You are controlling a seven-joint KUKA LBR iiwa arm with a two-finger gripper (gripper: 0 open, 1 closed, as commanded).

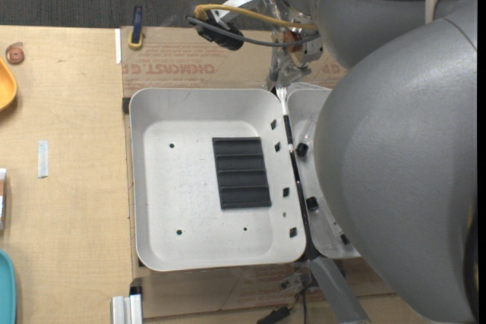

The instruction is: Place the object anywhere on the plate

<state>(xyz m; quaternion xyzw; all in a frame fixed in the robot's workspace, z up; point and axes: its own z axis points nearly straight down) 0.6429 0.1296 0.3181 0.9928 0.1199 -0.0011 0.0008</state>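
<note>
Wooden bench (68, 239) | left bin (152, 239): black ridged block (241, 173) central, rims free | arm (402, 163) covers right bin

- Ribbed block (241, 173) lying in left bin (152, 239), near middle.
- Right bin (323, 235) touching it, under arm (402, 163).
- Cardboard (190, 64) behind bins.

A single fixed camera looks down at a slant on the bench (68, 163). The left bin (152, 239) sits mid-frame, while the near arm (402, 163) covers the right side.
</note>
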